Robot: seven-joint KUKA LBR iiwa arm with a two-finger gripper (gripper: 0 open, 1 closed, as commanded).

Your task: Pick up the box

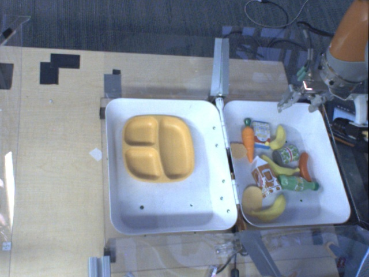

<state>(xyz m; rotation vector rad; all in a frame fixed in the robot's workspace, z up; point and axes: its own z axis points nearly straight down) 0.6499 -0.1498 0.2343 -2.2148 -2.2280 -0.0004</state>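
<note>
Camera view: gripper (301, 98) sits over the far rim of the right bin (334, 154), upper right of frame, orange band of the arm above it. Fingers look spread, nothing between them.

Box (266, 178) (small carton, white with red-brown print) lies tilted in the middle of the right bin, resting in the clutter: orange carrot (248, 141) just beyond it, a yellow banana (281, 168) touching its right side, another banana (266, 210) just in front of it, green bottle (297, 184) beside it. A smaller white packet (262, 131) sits near the carrot top; can't tell if that counts as a box too, I'm treating the printed carton as the target.

Left bin (115, 172) carries a yellow divided tray (158, 148), not involved. Wood-tone worktop (52, 154) around both bins.

Progress: nothing done as far as I can see. Box is down in the bin, gripper well apart from it and off toward the far edge. Left to do, my read: move over the carton, descend, close on it, lift. Tight neighbours make a clean grasp doubtful
</note>
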